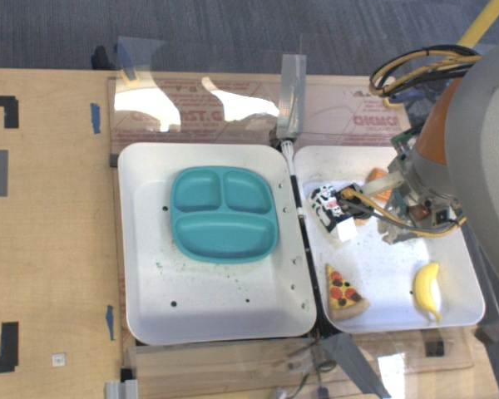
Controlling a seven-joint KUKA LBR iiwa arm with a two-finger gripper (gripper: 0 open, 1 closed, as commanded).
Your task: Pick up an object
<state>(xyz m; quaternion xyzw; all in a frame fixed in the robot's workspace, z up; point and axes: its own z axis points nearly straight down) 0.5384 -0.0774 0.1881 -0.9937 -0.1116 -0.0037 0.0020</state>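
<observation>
Starting at the front of the right bin [382, 260]: there's a toy pizza slice [344, 291] lying flat near the front-left corner, and a banana [427, 289] well apart from it toward the front-right, close to the wall. Both are sitting free on the white floor.

Over in the left bin [150, 293] there's just a teal divided plate [224, 214], roughly in the middle and lying flat.

Further back in the right bin is where the action is. The gripper [397, 223] is low over the middle of the bin, with the grey arm coming in from the right. Honestly I can't tell whether it's open or closed, or whether it's got anything, because there's too much clutter around it. Just beside it, against the divider wall, is a small black-and-white spotted toy [323, 199], and a bit of an orange thing [377, 175] pokes out behind the wrist at the back.

My guess is nothing's picked yet, and the spotted toy or the orange thing are the closest candidates.

What could go wrong: the spotted toy is tucked right up against the wall, so a grab could clip the rim or shove the toy instead of closing around it. The orange thing is half hidden under the arm, so it could easily get nudged away. The banana's curve could also roll it out of a pinch.
</observation>
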